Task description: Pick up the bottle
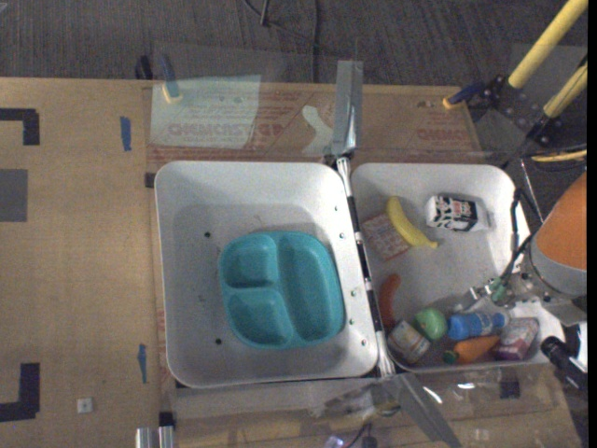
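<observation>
- Two shallow white bins sit side by side on the bench (75, 278) — the left bin (177, 250) and the right bin (499, 180).
- Left bin: a teal divided plate (280, 287) lies in it, well apart from the bottle.
- Right bin: the bottle (476, 325), blue with a white cap end, lies on its side near the bin's front wall.
- Just beside the bottle, on the side toward the plate, is a green round thing (431, 322), and beyond that a small round tin (409, 341).
- An orange carrot-like piece (476, 348) lies touching or nearly touching the bottle, between it and the front wall; a purple packet (518, 337) sits just beside the bottle on the side away from the plate.
- Farther back from the bottle lie a yellow banana (409, 222), a black-and-white carton (454, 213), a small tan card (385, 236) and a red-orange long piece (389, 299).
- The arm (569, 241) reaches in past the right bin's outer wall — its pincer (499, 290) hangs just behind the bottle, apart from it; whether the pincer is released or clenched I cannot tell.
</observation>
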